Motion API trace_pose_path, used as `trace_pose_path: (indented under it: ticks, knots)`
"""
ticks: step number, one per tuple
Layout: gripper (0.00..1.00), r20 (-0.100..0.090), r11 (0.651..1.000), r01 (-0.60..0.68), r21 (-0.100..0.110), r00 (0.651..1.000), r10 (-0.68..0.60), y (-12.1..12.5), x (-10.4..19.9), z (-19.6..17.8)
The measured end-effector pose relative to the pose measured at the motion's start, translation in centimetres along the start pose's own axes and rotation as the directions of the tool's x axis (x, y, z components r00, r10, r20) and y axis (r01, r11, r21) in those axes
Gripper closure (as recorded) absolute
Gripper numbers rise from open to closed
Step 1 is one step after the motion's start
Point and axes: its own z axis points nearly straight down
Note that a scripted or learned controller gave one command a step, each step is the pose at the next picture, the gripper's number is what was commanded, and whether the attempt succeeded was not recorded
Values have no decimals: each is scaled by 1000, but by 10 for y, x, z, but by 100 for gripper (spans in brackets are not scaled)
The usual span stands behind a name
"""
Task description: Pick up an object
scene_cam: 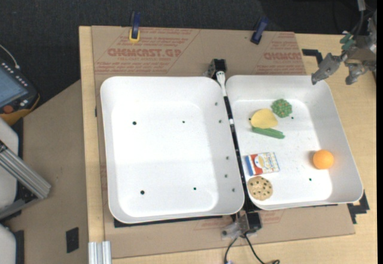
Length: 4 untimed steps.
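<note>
The right bin [342, 131] holds several small items: a green broccoli piece [281, 107], a yellow piece [263, 117], a green bean pod [267, 132], a red, white and blue carton [261, 163], a round cookie [260, 187] and an orange ball [323, 159]. My gripper [336, 73] hangs above the bin's far right corner, well apart from all of them. Its two fingers are spread wide with nothing between them, so it is open.
The left bin [114, 137] lies beside the right one, and their rims meet along a dark seam [230, 131]. Both rest on a brown cardboard sheet [179, 47] held by two clamps [135, 28] at the far edge.
</note>
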Motion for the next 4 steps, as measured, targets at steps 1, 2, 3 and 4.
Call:
trace_pose_path:
  ticks: [1,2,3,4]
  knots:
    - [100,2,1000,1,-4,1000,-1,1,0,-11]
    - [100,1,1000,5,-8,1000,-5,-22,58,-93]
    - [100,0,1000,5,-9,1000,-5,-47,97,-148]
    - [100,-2,1000,3,9,1000,-3,-19,126,-32]
